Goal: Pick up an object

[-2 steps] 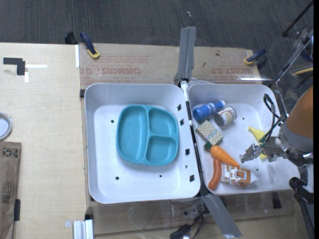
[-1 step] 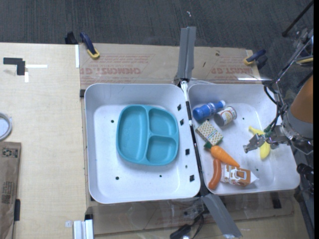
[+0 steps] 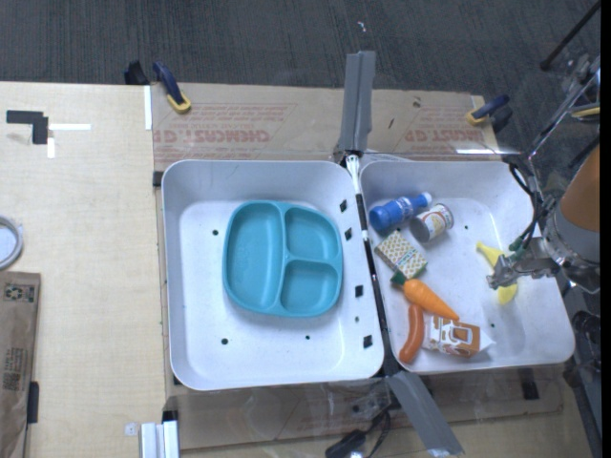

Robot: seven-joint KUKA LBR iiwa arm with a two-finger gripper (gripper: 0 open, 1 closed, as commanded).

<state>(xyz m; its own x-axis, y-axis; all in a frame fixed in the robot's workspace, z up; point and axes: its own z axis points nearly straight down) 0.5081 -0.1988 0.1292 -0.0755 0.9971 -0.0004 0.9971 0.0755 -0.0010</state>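
Cardboard sheet (image 3: pixel 315 127): red print (upside down, unreadable).

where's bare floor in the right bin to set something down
Bare floor lies in the right bin along its far wall beyond the can, and between the carton and the end effector. Its left side is crowded: blue bottle, carrot.

Overhead slant (fixed) over bins (image 3: pixel 181 284)

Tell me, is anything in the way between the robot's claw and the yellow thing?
Nothing visible is. The end effector sits right over the yellow object in the right bin, apart from the other items.
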